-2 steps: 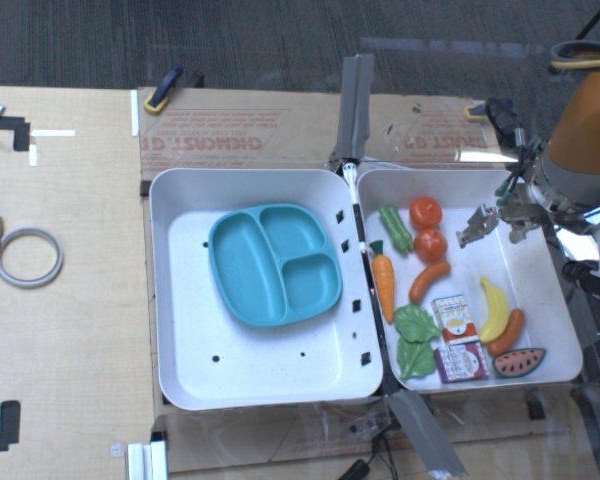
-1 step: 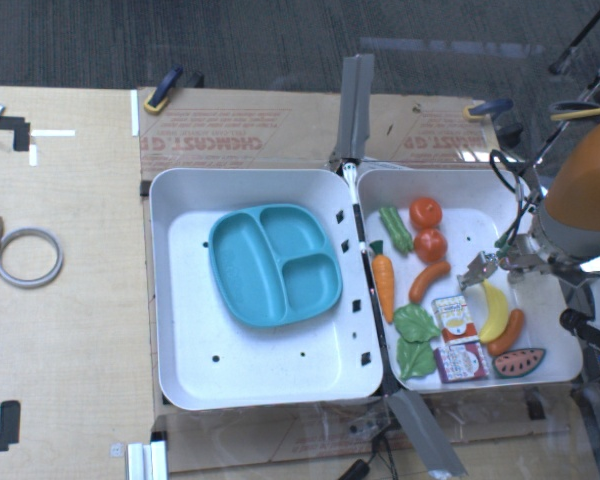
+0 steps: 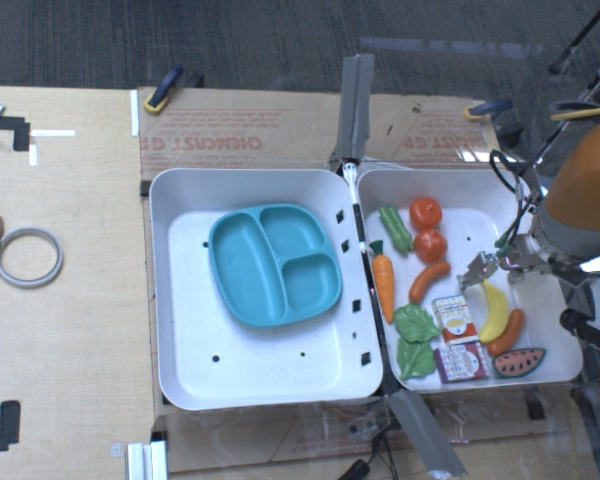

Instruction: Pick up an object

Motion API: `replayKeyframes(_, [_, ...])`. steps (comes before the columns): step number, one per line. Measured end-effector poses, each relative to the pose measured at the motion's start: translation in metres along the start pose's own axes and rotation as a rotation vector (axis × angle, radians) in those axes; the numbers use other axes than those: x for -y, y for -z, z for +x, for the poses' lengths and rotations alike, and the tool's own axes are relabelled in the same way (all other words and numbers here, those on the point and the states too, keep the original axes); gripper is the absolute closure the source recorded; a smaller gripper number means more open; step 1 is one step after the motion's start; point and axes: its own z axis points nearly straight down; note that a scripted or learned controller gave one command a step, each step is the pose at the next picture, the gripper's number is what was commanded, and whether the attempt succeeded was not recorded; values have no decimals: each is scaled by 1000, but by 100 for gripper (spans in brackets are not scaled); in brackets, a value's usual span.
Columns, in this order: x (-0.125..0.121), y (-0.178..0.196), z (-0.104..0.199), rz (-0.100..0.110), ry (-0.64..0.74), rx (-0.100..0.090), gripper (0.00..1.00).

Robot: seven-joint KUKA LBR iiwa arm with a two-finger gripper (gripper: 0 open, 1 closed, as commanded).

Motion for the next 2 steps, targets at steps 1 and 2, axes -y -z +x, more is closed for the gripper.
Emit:
replayKeyframes(1, [0,9,0,-1,-2,0,100])
replayKeyframes(2, [-34,117,-5,-2,-65,2,100])
